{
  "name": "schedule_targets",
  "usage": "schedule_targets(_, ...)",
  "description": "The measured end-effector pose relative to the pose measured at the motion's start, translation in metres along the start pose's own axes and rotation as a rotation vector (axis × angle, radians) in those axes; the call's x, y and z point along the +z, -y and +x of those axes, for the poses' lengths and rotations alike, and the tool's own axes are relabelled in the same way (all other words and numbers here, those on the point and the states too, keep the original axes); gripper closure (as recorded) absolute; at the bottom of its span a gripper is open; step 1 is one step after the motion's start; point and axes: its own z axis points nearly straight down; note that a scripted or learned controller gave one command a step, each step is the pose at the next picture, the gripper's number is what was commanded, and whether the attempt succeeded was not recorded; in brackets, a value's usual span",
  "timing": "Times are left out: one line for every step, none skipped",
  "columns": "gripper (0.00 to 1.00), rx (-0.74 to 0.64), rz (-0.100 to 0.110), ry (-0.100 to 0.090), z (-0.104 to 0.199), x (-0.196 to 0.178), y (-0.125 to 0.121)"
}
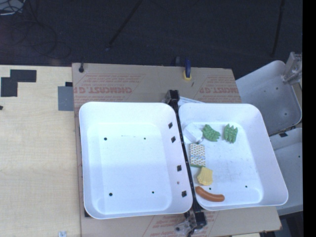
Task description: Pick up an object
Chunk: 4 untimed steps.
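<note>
Objects lie together in the right bin (269, 181), most of them crowded toward its left wall, next to the seam with the left bin (94, 157). From back to front there are a white lump (192, 131), a green piece (211, 133), a second green piece (230, 133) just to the right of it, a checked block (197, 153), a yellow piece (205, 176) and a sausage (210, 196).

Whether the claw is apart, together or clamped on anything cannot be told from this view, so nothing counts as picked yet.

The arm comes in from the right, so the right bin is the nearer one, but the pieces sit on its far side and a reach must cross the bare floor of that bin. The sausage lies flat with its long axis running left to right, dipping slightly at the right end; a grasp across its short width looks most likely to work. It sits close to the front wall. The second green piece stands most apart from the rest and looks the easiest to take cleanly.
</note>
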Motion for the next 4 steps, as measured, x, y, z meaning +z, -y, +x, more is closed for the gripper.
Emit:
schedule_targets(1.0, -0.006, 0.002, 0.0, 0.001, -0.009, -0.001)
schedule_targets(1.0, -0.012, 0.005, 0.0, 0.001, -0.019, -0.001)
schedule_targets(1.0, -0.018, 0.007, -0.001, 0.002, -0.028, -0.002)
schedule_targets(1.0, -0.023, 0.008, -0.001, 0.003, -0.038, -0.003)
